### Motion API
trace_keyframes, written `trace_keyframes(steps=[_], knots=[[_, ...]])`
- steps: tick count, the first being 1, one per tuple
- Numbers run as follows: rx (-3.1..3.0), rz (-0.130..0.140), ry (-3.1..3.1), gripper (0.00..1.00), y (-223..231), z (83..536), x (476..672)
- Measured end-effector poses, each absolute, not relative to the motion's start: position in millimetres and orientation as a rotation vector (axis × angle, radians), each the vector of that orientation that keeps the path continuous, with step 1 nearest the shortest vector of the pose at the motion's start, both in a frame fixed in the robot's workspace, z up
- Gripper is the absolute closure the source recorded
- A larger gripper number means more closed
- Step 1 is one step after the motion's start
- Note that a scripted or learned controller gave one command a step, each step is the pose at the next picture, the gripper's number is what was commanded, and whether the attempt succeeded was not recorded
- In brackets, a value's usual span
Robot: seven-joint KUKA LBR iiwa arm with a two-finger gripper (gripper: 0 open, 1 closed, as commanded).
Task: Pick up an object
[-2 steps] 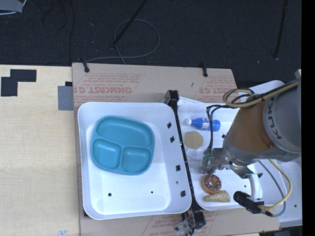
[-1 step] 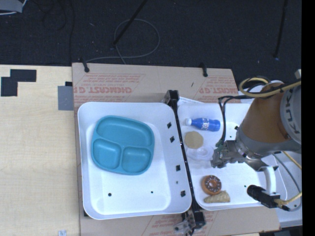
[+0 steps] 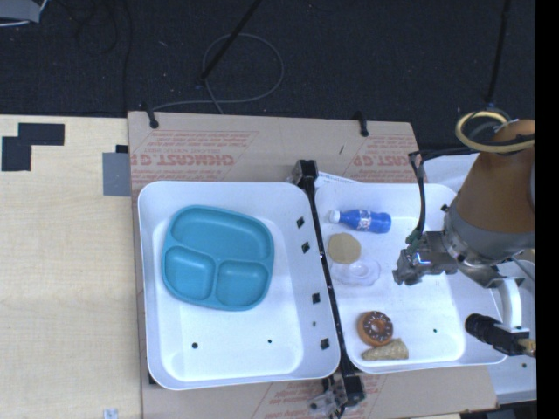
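The gripper (image 3: 409, 269) is positioned over the right bin (image 3: 437, 343); whether it is apart or together cannot be told. A clear cup (image 3: 356, 272) lies just left of the gripper, nearest to it, beside the bin divider.

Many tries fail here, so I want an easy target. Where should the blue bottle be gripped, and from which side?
Probably across the middle of the blue bottle, coming straight down. It lies on its side in the right bin, so its round body offers two opposite sides with free space around it.
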State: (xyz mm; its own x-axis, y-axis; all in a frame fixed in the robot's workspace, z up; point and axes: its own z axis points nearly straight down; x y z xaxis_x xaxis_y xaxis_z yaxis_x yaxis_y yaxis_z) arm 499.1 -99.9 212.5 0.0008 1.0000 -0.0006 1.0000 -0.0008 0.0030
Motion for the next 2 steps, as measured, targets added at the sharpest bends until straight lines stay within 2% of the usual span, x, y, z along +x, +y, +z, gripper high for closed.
trace_keyframes(steps=[2], knots=[[2.22, 0.0, 2.222, 1.0, -95.7, 286.9, 497.2]])
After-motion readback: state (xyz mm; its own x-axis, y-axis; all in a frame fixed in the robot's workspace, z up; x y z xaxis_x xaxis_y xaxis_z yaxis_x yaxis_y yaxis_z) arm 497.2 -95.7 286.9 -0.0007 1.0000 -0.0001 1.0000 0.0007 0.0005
